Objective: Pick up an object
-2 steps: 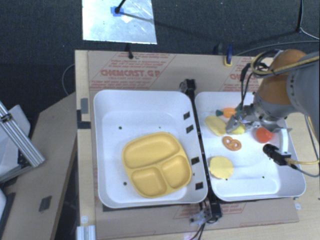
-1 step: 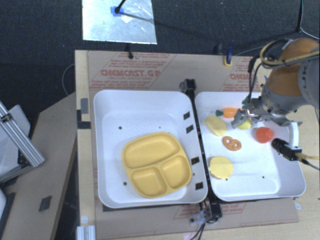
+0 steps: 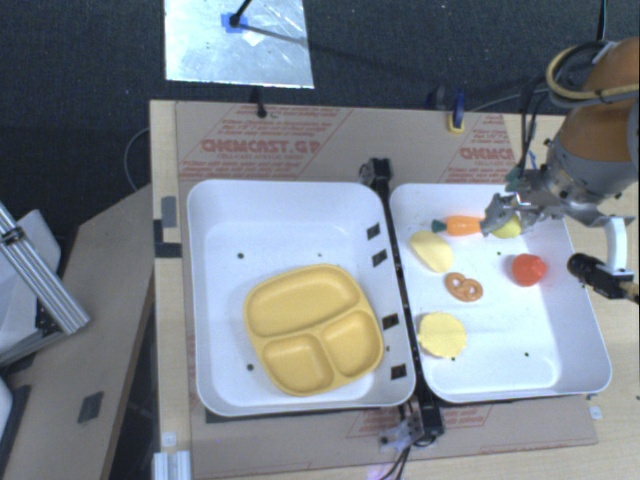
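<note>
The right bin [image 3: 575, 353] holds several toy foods: an orange carrot [image 3: 462, 225], a pale yellow wedge [image 3: 432, 252], a brown pretzel [image 3: 464, 287], a red tomato [image 3: 529, 269] and a yellow round piece [image 3: 442, 334]. My gripper [image 3: 503, 215] hangs low over the bin's far side, just right of the carrot. A yellow-green piece [image 3: 511, 230] lies directly under it and is partly covered by it.
The left bin [image 3: 215, 268] carries a yellow three-compartment tray [image 3: 313, 326]. A black divider [image 3: 392, 268] runs between the bins. The arm [image 3: 600, 138] comes in over the right bin's far right corner. A black part [image 3: 600, 271] sticks in at the right edge.
</note>
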`<state>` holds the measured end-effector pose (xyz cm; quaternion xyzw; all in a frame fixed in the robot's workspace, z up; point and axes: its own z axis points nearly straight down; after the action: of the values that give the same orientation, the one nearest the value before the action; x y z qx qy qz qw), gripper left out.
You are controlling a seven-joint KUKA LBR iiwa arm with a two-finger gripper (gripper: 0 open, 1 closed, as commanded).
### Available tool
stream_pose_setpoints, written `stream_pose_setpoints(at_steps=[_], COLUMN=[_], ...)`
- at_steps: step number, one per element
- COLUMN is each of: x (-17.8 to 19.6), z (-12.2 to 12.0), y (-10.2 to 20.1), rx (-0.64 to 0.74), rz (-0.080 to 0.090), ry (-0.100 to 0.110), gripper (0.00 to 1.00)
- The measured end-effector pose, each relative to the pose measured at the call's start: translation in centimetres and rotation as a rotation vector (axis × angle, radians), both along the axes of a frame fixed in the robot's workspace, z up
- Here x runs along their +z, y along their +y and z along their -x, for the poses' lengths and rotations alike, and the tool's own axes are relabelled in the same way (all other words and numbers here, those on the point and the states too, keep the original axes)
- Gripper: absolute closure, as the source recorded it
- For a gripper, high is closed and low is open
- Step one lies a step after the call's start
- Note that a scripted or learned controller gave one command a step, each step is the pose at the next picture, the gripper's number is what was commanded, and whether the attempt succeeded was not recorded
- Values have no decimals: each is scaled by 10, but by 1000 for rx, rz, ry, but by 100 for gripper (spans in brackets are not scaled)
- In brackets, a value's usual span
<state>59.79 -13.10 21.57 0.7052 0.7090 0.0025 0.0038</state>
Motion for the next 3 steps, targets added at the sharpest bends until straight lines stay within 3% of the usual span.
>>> stream_pose_setpoints(at_steps=[1,3], x=[40,38], z=[-2,-8], y=[0,109], rx=[1,5], rz=[-1,-4], ry=[2,7], gripper=[100,100])
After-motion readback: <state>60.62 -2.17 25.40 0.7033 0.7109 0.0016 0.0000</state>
